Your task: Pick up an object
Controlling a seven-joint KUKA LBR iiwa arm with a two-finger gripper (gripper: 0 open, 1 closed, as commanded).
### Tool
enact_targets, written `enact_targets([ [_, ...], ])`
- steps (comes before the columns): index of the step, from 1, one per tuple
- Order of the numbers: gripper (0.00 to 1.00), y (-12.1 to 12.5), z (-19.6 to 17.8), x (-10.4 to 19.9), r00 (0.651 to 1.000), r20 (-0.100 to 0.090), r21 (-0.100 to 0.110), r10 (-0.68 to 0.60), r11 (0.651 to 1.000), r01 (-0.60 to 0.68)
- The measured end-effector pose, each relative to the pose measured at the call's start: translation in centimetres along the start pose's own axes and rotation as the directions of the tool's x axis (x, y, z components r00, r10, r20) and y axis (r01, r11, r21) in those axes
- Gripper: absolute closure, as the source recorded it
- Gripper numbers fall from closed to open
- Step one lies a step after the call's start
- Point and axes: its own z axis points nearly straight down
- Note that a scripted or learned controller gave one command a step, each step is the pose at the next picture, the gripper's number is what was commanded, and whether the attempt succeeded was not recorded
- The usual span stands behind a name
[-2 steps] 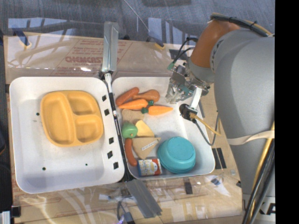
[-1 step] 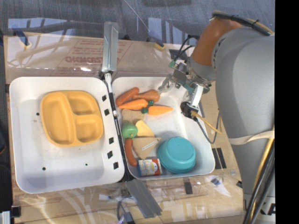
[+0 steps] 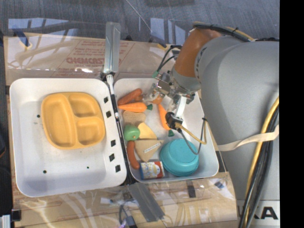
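Two white bins side by side, centre of frame.

Left bin (image 3: 28,175): one yellow divided tray (image 3: 72,118), lying flat in its upper half.

Right bin (image 3: 210,167): crowded with toy food.
- Upper left corner: reddish carrot (image 3: 130,96), slanting. Just below it an orange carrot (image 3: 133,107), lying almost level, green tip toward the bin's middle.
- Below these, along the left wall: bread slice (image 3: 133,118), then a green apple (image 3: 131,133), then a sausage (image 3: 132,155) running down toward the lower edge.
- Middle: yellow cheese wedge (image 3: 146,131) touching the apple. Under it a tan wedge (image 3: 148,149).
- Lower edge: a can (image 3: 152,169) on its side, label up.
- Lower right: teal bowl (image 3: 179,157), touching the can and the tan wedge.

The arm enters from the right of the frame, a grey bulk over the bin's right side, with the orange band at upper centre-right. Gripper (image 3: 161,92) hangs over the upper middle of the right bin, just right of the two carrots' tips. Cannot tell whether it is wide or narrow, or whether it has hold of anything; the wrist hardware crowds it.

Nearest thing for picking: small carrot (image 3: 163,117), standing nearly on end just below the gripper, between the cheese wedge and the bin's right side, above the bowl.
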Motion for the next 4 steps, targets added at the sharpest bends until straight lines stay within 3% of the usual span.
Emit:
enact_targets([
  [1,0.0,0.0,0.1,0.0,1.0,0.001,0.002,0.0,1.0,0.0],
  [2,1.0,-0.1,-0.7,0.0,1.0,0.002,0.004,-0.005,1.0,0.005],
  [3,1.0,2.3,-17.9,-3.0,1.0,-0.002,-0.012,0.004,1.0,-0.004],
  [4,1.0,1.0,-14.7,-1.0,0.909,0.002,0.004,0.417,0.909,-0.417],
])
